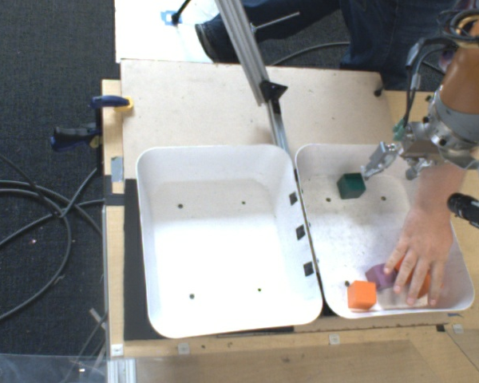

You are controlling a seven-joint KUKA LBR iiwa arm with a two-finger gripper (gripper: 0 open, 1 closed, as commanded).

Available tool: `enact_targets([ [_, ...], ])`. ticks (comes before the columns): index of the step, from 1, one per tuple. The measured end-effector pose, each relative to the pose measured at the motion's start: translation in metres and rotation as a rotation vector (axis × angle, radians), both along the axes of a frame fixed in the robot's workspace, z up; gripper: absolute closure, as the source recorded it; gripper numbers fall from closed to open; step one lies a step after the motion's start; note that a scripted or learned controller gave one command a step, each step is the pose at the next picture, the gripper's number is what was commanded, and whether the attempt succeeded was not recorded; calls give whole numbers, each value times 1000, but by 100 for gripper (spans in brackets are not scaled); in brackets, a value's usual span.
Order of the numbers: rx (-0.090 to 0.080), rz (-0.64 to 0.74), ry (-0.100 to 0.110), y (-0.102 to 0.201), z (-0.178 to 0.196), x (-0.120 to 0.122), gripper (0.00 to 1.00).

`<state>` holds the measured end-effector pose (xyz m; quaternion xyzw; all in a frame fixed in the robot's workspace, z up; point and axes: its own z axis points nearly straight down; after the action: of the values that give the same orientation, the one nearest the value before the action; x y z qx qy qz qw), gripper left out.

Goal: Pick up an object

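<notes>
Green block (350, 186) sits in the right bin (319, 214), near its far wall, with the gripper (375, 166) just beside it; whether the jaws are apart, I cannot tell. Best to centre over the block before descending, and wait for the human hand (419, 258) near the orange cube (362, 295) and purple piece (379, 276) to leave.

White bins: we count two (223, 238) (359, 214)
Green blocks: we count one (351, 186)
Orange blocks: we count one (362, 295)
Purple objects: we count one (379, 275)
Person's hands: we count one (419, 254)
Clamps: we count one (92, 126)
</notes>
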<state>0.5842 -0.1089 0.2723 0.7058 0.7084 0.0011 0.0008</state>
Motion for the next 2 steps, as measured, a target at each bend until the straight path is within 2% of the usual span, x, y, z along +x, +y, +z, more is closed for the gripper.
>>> enact_targets([
  [1, -2, 4, 0, 11, -46, 56, 0],
  [2, -5, -2, -1, 0, -155, 54, 0],
])
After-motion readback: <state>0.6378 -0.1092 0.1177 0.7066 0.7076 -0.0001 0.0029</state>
